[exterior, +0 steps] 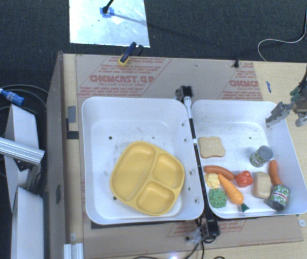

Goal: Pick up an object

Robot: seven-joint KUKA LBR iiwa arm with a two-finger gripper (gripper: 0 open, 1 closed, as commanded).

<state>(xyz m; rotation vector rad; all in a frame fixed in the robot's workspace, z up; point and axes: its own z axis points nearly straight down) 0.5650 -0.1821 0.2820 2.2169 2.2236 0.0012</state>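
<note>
Bench with two shallow white bins side by side. Left bin [96, 117]: one yellow divided tray [147, 177], three compartments, lying toward the front. Right bin [239, 117]: bread slice [211, 147] near the divider; sausage [219, 171] and tomato [244, 178] below it; carrot [231, 189] lying diagonally; corn piece [213, 181]; green peas [217, 198]; grey can [261, 156]; second orange sausage [274, 171]; beige block [261, 185]; green-labelled can [278, 196] at the front right corner. Gripper [289, 112] at the right bin's upper right rim, apart from every item, nothing between its fingers, which stand spread.
</note>
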